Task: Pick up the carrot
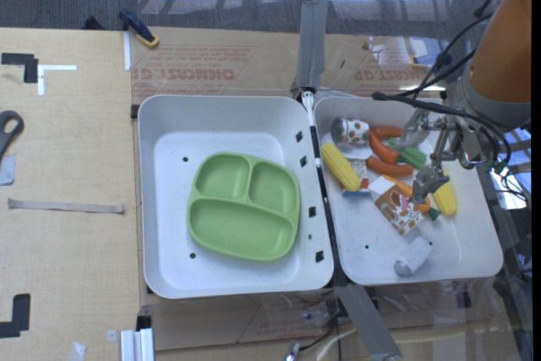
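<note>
Near edge of right bin: a grey cylinder-like item lies alone on the floor of the right bin, close to its front wall.
Middle of right bin: a printed snack packet lies flat, a small yellow corn piece just right of it, a longer corn cob to the left near the dividing wall.
Hand: the hand hangs low over the clutter, between the packet and the small corn; whether it is released or clenched I cannot tell, and nothing is seen gripped in it.
Carrot: the carrot lies on the bin floor just left of the hand, apart from it as far as can be judged.
Behind the carrot: a red-orange curved item, a green piece and a small printed can crowd the far part.
Left bin: a green divided plate sits in the left bin.
Far: the surface carries tape marks.
Progress: the carrot is not yet lifted; closing on it and raising it appear left to do.
</note>
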Controlling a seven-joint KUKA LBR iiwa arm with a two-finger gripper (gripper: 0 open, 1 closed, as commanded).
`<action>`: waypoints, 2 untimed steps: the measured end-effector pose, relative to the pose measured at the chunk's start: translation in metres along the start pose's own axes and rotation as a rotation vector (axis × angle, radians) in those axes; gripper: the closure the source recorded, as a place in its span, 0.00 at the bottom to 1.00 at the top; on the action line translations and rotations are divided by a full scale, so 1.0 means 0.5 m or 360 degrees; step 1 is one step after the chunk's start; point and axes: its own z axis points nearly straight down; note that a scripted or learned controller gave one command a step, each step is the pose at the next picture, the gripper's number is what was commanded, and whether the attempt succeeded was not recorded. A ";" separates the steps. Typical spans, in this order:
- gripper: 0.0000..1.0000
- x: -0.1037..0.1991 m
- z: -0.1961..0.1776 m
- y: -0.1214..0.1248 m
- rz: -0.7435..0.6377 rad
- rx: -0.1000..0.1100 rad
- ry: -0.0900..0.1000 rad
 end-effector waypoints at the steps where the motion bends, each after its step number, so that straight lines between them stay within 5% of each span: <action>1: 0.00 -0.008 0.266 -0.095 0.0071 0.0000 0.0001; 2: 0.00 -0.008 0.340 -0.096 0.0083 0.0001 0.0000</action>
